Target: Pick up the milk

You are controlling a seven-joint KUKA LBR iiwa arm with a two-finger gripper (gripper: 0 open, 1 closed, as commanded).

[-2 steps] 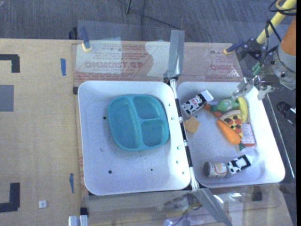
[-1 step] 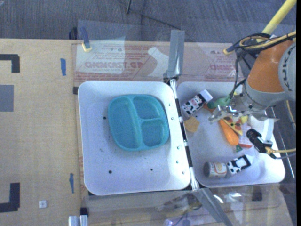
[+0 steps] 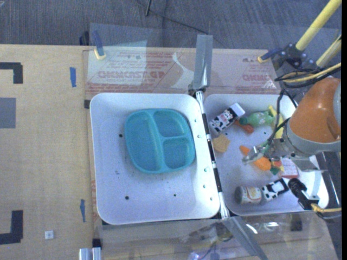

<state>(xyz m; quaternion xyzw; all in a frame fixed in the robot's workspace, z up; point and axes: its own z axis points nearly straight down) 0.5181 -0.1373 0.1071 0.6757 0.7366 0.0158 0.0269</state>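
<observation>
Overhead, camera view: two white bins sit side by side on the bench point(image 3: 43, 145). Left bin point(image 3: 108, 194) carries a teal divided plate point(image 3: 160, 141), three compartments, lying flat a little far of the bin's middle.

Right bin point(image 3: 230, 175) carries the small items. Milk carton point(image 3: 227, 118), black-and-white cow pattern, lies on its side at the far left of this bin, just beside the divider between bins. A green item point(image 3: 259, 118) lies just right of it, at the far side. A tan flat piece point(image 3: 220, 143) lies near the divider, on the near side of the milk. A jar-like container with a tan label point(image 3: 249, 194) lies on its side at the near edge of the bin; a second cow-patterned item point(image 3: 276, 188) is just right of it, touching or nearly so.

Arm with orange band point(image 3: 320, 115) enters from the right, over the right bin. Gripper point(image 3: 259, 155) hangs over the bin's middle, beside an orange item point(image 3: 262, 163). Jaws: cannot tell whether open or closed; too small and cluttered. Gripper is well apart from the milk carton, which lies untouched.
</observation>
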